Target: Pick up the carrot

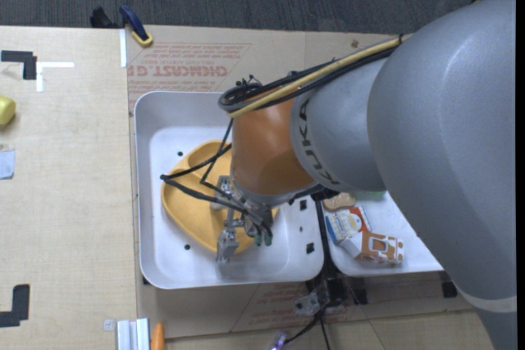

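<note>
My arm (pixel 426 143) reaches in from the right and covers much of both bins, wrist bent steeply down into the left bin (pixel 148 201). My gripper (pixel 238 238) sits low at the near edge of a yellow plate-like dish (pixel 182 201). Whether it is spread or pinching, I cannot tell. Carrot: not identifiable, possibly hidden under my wrist. Judgement: pick not yet confirmed; grasp and lift remain. A carton (pixel 365 238) lies in the right bin (pixel 418 258).
</note>
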Controlling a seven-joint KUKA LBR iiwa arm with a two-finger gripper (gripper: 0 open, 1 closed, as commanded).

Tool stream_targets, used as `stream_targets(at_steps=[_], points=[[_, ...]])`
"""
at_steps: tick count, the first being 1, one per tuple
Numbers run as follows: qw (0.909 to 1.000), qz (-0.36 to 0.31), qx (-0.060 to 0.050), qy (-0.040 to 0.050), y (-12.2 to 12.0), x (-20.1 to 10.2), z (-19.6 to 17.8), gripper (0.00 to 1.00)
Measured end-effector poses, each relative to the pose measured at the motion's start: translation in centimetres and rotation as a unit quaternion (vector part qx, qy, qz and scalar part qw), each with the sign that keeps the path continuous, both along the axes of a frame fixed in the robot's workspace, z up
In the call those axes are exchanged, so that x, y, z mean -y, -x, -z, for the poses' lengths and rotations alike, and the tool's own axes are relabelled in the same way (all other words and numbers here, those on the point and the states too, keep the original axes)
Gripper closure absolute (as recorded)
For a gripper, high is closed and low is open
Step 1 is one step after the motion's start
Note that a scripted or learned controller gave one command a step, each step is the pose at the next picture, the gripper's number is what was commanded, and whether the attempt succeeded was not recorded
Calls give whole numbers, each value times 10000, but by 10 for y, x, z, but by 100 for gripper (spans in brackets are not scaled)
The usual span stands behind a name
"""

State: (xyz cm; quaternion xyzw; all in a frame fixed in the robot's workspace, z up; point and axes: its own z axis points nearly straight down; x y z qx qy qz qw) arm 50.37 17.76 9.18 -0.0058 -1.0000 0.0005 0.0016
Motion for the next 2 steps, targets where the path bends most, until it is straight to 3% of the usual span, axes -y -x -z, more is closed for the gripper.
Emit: stream_targets(at_steps=[1,2], points=[[10000,-8,-66,16,3,1,-6,100],[9973,740,23,0,25,16,-44,100]])
